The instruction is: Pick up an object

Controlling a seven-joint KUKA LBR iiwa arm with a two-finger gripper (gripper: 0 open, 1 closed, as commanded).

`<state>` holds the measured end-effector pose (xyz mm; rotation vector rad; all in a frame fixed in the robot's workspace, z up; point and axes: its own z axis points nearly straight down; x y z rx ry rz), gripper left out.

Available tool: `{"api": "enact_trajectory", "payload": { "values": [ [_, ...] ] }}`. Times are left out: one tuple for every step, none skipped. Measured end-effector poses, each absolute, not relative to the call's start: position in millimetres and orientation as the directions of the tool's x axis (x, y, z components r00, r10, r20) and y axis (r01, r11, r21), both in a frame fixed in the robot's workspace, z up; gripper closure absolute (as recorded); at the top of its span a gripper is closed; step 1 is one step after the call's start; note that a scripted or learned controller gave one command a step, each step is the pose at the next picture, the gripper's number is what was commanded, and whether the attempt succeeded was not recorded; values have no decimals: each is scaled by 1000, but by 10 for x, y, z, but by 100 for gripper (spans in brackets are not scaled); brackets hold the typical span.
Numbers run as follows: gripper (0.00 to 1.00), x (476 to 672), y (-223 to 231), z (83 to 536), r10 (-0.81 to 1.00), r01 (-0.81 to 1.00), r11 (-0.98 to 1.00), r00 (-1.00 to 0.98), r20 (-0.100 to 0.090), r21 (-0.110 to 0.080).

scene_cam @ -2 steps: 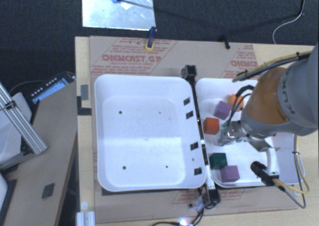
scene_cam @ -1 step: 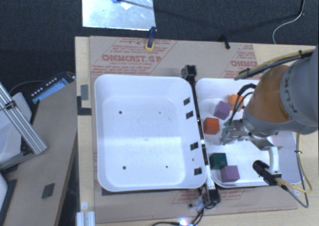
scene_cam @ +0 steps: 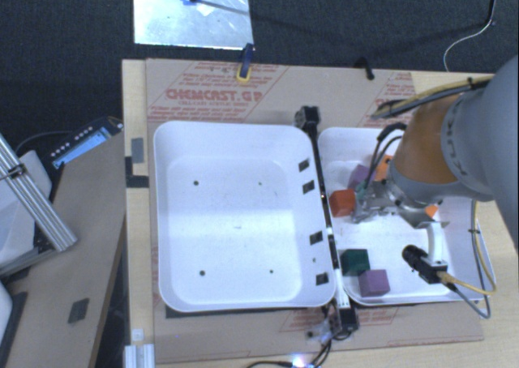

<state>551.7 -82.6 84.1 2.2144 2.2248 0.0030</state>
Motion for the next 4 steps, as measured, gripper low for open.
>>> {"api": "enact_trajectory", "payload": {
  "values": [
    [0, 5504, -829, 843, 1000, 1000, 3, -3, 0, 1],
    [0, 6322, -930, 856, 1000, 1000, 6, -6, -2, 6],
    [100, 6290, -951, 957, 1000, 1000, 7, -7, -5, 1],
    [100, 5790, 48, 1897, 1000, 1000, 13, -13, 5, 5]
  ]
}}
